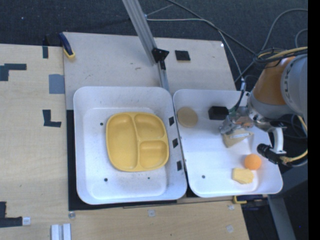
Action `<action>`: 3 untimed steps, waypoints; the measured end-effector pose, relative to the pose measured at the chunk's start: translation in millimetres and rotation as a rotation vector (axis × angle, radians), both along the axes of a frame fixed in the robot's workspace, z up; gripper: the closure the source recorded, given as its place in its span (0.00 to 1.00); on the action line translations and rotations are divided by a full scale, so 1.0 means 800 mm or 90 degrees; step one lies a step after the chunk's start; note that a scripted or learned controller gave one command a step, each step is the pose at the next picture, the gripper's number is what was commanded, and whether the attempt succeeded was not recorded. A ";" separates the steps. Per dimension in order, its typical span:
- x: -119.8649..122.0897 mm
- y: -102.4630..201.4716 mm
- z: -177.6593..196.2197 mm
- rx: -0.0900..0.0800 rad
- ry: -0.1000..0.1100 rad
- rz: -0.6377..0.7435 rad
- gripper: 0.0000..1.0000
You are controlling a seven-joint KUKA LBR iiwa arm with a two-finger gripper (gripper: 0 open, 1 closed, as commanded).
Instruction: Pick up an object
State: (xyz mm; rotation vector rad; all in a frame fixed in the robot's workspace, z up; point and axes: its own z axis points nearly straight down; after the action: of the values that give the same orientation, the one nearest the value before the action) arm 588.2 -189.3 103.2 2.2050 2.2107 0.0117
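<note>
A: Camera view, go. Bins?

B: Two white bins side by side on the bench. Left bin has a yellow divided tray lying flat in the middle, three compartments, nothing in them that shows. Right bin has the loose stuff.

A: List it.

B: Tan round disc near the upper left corner of the right bin, close to the wall between the bins. Small black block just right of the disc. Beige wedge mid-bin. Orange ball lower right, and a yellow chunk just below it, touching or nearly so, hard to say which.

A: Arm?

B: Grey arm with the orange band comes in from the right, over the right bin's upper right part. Gripper hangs low over the bin, between the black block and the beige wedge, right above the wedge's top edge.

A: Claw released, clenched, grasping?

B: Cannot tell, too small and cluttered there. Nothing visibly held. Wedge looks to sit on the bin floor, right under the tip.

A: Anything else?

B: Metal pole slants down from the top to the back of the bins. Blue-and-yellow clamp at the board's upper left corner. Cables on the dark floor top right
</note>
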 end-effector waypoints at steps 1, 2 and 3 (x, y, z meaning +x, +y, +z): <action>-0.004 -0.001 0.079 0.004 0.009 -0.001 1.00; -0.002 -0.001 0.145 0.004 0.009 -0.001 1.00; -0.003 0.000 0.122 0.005 0.014 -0.001 1.00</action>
State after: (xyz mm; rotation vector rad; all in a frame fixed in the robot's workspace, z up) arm 586.0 -189.4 200.8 2.2212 2.2230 -0.0040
